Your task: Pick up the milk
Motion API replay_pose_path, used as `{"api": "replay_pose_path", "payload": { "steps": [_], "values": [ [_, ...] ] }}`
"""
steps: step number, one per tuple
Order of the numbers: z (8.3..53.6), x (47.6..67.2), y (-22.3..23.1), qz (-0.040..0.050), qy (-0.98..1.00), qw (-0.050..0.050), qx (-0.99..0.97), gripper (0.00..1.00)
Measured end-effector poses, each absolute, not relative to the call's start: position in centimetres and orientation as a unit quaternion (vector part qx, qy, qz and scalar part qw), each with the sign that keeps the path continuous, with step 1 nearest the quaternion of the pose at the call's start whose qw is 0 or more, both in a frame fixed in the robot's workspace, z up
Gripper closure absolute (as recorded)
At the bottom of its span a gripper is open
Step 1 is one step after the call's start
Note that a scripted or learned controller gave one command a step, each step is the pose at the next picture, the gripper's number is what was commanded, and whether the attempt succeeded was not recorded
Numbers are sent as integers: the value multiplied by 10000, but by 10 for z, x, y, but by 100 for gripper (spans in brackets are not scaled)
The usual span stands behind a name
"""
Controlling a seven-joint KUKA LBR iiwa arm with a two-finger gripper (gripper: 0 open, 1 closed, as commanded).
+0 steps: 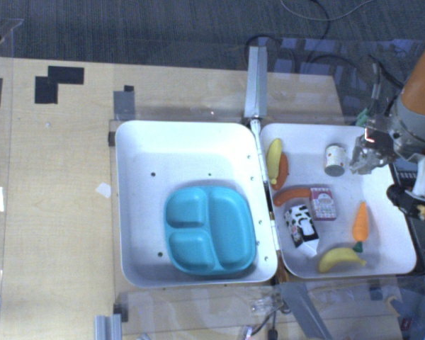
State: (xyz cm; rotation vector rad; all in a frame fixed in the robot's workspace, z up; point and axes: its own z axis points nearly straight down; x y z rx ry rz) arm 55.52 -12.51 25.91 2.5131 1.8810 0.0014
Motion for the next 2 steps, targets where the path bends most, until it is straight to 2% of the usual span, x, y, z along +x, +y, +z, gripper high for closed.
{"api": "replay_pose_path", "payload": {
  "steps": [1,2],
  "values": [
    [240,536,-177,-3,5348,3,8450,100],
    [264,488,-119,-3,6092,-2,7930,100]
  ]
}}
